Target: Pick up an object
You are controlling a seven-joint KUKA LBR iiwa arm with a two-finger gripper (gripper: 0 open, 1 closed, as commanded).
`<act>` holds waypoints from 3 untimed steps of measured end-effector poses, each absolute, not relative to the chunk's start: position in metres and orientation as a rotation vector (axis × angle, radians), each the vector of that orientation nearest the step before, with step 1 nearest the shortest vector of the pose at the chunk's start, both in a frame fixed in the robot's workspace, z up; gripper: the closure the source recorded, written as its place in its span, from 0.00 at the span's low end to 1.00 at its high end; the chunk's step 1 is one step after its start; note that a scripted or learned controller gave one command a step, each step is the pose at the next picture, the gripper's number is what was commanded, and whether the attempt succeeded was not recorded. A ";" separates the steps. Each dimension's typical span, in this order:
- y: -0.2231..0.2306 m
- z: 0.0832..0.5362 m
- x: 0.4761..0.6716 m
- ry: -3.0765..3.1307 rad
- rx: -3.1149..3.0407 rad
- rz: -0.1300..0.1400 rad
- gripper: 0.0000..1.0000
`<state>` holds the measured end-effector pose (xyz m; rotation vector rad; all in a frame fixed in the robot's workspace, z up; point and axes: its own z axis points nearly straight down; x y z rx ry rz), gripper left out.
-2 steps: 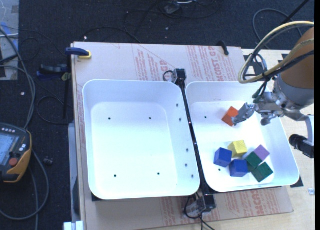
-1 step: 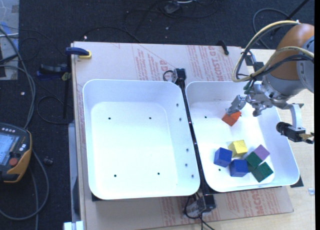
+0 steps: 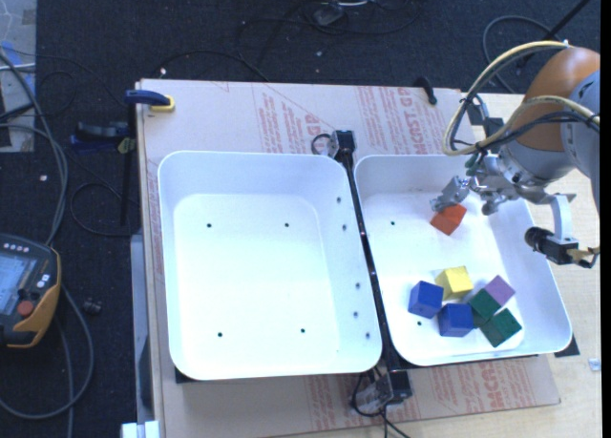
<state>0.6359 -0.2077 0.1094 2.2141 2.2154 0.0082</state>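
Note:
My gripper (image 3: 451, 205) hangs over the back of the right bin (image 3: 549, 302), reaching in from the right. It is shut on an orange block (image 3: 448, 220), which sits tilted between the fingertips, just below the grey fingers. Toward the front of the same bin lies a cluster of blocks: a yellow block (image 3: 457, 281), a blue block (image 3: 426, 299), a second blue block (image 3: 456, 319), a purple block (image 3: 498, 289) and two green blocks (image 3: 487, 304) (image 3: 502, 328). The cluster is well apart from the gripper.
The left bin (image 3: 172, 236) stands beside the right one, with a dark divider (image 3: 361, 236) between them. Both rest on a cardboard sheet (image 3: 286, 112). A blue clamp (image 3: 148, 98) sits at the bench's back left corner. Cables loop over the arm's wrist (image 3: 535, 131).

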 end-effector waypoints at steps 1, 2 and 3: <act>-0.208 0.102 0.637 2.221 2.220 0.001 0.00; -0.208 0.111 0.637 2.221 2.220 0.000 1.00; -0.158 0.145 0.629 2.225 2.216 0.004 1.00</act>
